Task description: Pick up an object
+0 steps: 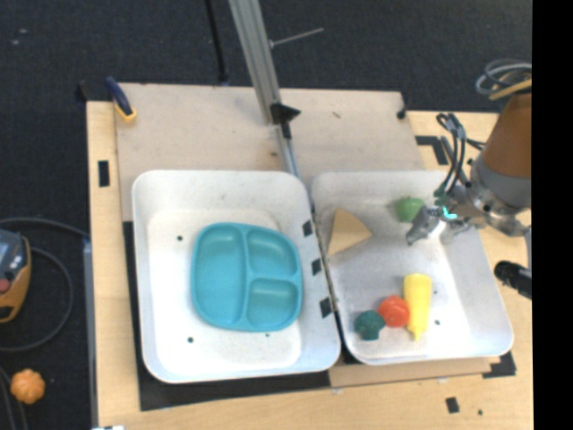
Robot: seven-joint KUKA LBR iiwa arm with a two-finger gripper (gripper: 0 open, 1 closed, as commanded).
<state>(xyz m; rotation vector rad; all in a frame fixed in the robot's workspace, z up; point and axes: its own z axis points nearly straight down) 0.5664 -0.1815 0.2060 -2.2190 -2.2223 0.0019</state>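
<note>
Objects for picking lie in the right bin [474, 267]: a green ball [409, 209] at the far side, a tan wedge [346, 231] near the bin's left wall, and a near cluster of a yellow piece [417, 304], a red-orange piece [394, 311] touching its left side, and a dark green piece [369, 323] just left of that. The green ball sits just left of the gripper [430, 228], close to it but not between its fingers. The gripper hangs over the far right part of this bin, fingers pointing left and toward the near side; they look slightly parted with nothing between them. Above the gripper the arm's orange band [511, 141] shows at the right edge. The left bin [152, 204] holds a blue divided plate [246, 276] lying flat in its middle. Both bins rest on a wooden bench [197, 124]. A metal rail [255, 43] slants in from the far side toward the gap between the bins. A small orange ball [27, 385] lies off the bench at the near left.
</note>
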